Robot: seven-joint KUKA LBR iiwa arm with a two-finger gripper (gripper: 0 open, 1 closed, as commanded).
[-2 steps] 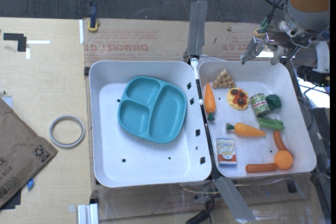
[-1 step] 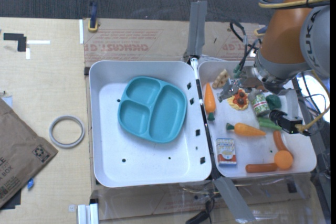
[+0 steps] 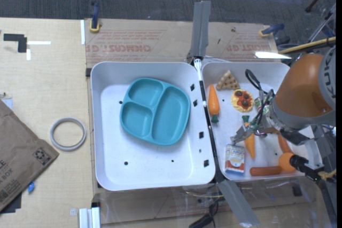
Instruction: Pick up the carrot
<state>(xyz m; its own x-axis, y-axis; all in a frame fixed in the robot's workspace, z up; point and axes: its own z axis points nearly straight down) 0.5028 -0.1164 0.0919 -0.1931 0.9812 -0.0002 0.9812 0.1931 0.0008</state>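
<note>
The long orange carrot with a green stem end (image 3: 213,102) is lying untouched in the right white bin (image 3: 315,168), tight against its left wall, just right of the divided teal plastic plate (image 3: 155,111). The two-finger gripper (image 3: 249,131) is hovering further right, over an orange wedge piece (image 3: 249,145); whether it is clenched or released cannot be told. The pick is not yet begun.

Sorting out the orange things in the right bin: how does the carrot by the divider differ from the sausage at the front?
The carrot is orange with a green end; the sausage is plain reddish. The carrot lies front-to-back beside the divider; the sausage lies crosswise. Both are long and lie flat.
</note>
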